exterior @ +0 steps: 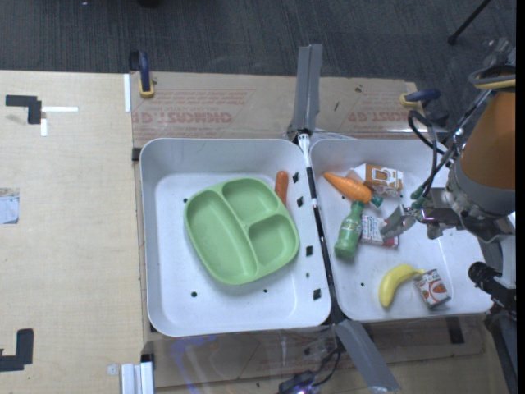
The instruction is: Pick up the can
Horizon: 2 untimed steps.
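The can (432,289) lies tilted in the lower right of the frame, near the front corner of the right bin (361,302), just right of a banana (395,284) whose tip nearly touches it. It shows a white and red label.

The arm (492,162) comes in from the right edge, its orange band high at the right. The pincer (397,222) hangs over the middle of the right bin, above and left of the can and well apart from it. Whether it is released or clenched cannot be told; nothing can be seen gripped in it.

Beneath and just left of the pincer lies a small red and white packet (373,229), beside a green bottle (349,231) that stands at a slant. Above them sit a carrot (348,187) and a small orange box (383,177).

The left bin (164,294), centre frame, bears a green divided plate (240,230). A small orange sausage-shaped thing (282,185) lies by the plate's upper right edge.

Both bins rest on a bench (66,220) of pale wood.
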Motion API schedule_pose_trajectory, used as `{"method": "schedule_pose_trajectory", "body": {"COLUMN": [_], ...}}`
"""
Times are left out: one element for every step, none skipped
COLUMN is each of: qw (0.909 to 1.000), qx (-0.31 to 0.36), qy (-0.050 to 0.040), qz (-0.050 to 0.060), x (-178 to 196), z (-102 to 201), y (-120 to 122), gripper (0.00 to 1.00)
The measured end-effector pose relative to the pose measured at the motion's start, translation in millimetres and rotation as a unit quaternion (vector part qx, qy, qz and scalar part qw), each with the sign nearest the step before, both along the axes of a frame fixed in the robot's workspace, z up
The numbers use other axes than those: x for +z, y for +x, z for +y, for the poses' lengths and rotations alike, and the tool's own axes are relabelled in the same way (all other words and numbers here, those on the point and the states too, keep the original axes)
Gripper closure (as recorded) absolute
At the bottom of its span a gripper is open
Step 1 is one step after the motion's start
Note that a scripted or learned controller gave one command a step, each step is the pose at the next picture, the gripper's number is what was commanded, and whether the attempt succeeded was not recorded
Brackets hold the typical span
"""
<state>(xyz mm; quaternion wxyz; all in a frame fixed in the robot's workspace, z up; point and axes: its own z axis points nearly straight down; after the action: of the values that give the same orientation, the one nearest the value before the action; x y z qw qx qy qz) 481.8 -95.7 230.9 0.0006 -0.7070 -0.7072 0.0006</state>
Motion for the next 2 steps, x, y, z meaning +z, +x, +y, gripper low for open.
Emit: {"method": "schedule_pose_trajectory", "body": {"qw": [1.0,0.9977], "qx": [-0.006,0.067], "qy": [-0.0003,-0.0036], "qz": [-0.001,-0.01], "x": [-78,-114], "z": [-57,-30], "y": [109,163], "gripper": [0.0,0.0]}}
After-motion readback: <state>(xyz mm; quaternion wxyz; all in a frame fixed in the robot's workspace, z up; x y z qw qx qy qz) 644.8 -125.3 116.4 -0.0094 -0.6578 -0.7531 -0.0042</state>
